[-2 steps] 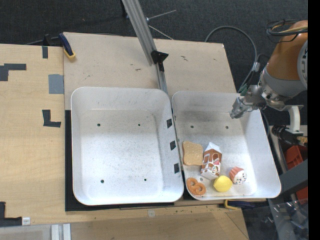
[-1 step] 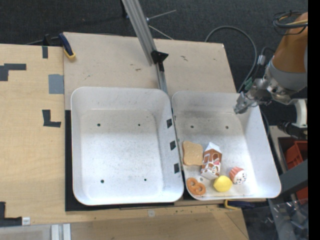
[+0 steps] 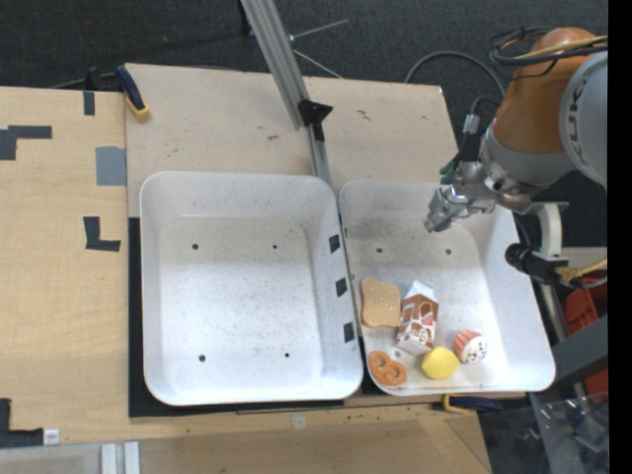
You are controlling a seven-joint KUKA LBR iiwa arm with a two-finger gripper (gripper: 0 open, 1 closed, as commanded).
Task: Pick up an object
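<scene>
Camera view, slanted down on the counter (image 3: pixel 227 117): gripper (image 3: pixel 440 213) hangs over the right bin (image 3: pixel 395 205) near its far edge; nothing visibly held, open or closed I cannot tell; toast slice (image 3: pixel 379 303), small carton (image 3: pixel 418 323), pretzel (image 3: pixel 387 368), yellow ball (image 3: pixel 440 363) and red-white ball (image 3: pixel 470 346) cluster toward the bin's near right corner, probably where they were dropped; carton print illegible.

Five small items cluster at near end of right bin (image 3: pixel 513 294): tan bread slice (image 3: pixel 379 303) flat; red-white carton (image 3: pixel 418 322) beside it; orange pretzel (image 3: pixel 387 368); yellow lemon (image 3: pixel 440 363); white-red ball-like piece (image 3: pixel 471 346).
</scene>
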